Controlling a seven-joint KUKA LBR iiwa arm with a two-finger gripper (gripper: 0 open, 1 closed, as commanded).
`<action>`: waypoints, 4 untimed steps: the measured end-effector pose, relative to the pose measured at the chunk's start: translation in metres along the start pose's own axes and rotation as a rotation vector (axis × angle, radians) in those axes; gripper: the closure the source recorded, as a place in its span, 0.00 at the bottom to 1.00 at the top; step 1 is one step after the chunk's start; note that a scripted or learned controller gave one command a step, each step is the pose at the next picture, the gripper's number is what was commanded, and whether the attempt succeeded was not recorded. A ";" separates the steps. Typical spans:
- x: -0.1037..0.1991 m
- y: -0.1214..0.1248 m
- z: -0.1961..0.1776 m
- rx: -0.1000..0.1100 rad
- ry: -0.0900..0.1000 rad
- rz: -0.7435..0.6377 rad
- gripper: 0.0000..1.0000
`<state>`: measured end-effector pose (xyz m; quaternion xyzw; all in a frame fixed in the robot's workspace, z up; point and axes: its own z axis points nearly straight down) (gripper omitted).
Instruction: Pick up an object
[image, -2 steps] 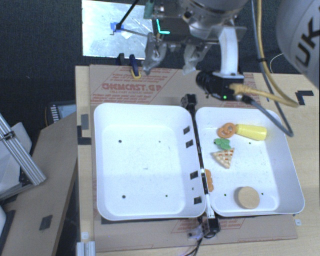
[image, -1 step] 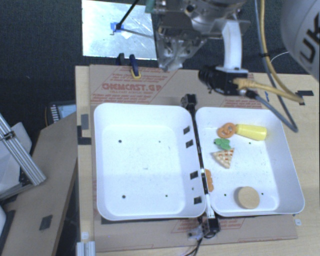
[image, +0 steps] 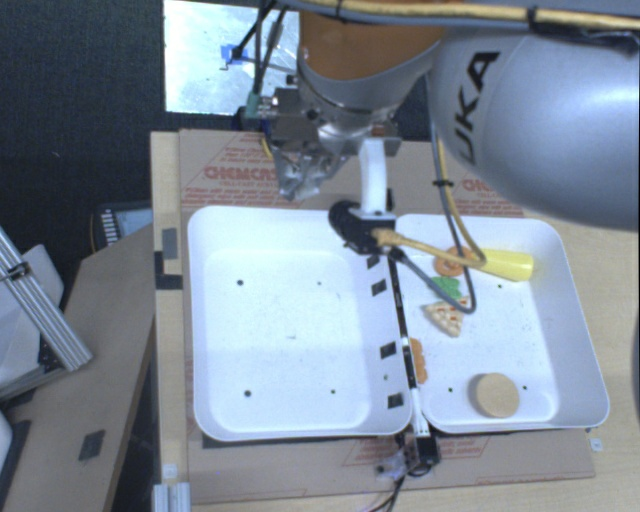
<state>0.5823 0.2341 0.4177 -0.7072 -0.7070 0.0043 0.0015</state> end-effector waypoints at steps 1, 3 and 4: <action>0.001 0.010 -0.010 -0.011 0.005 -0.001 1.00; 0.000 0.022 -0.086 -0.016 0.007 -0.004 1.00; -0.024 -0.024 -0.067 -0.007 0.004 0.000 1.00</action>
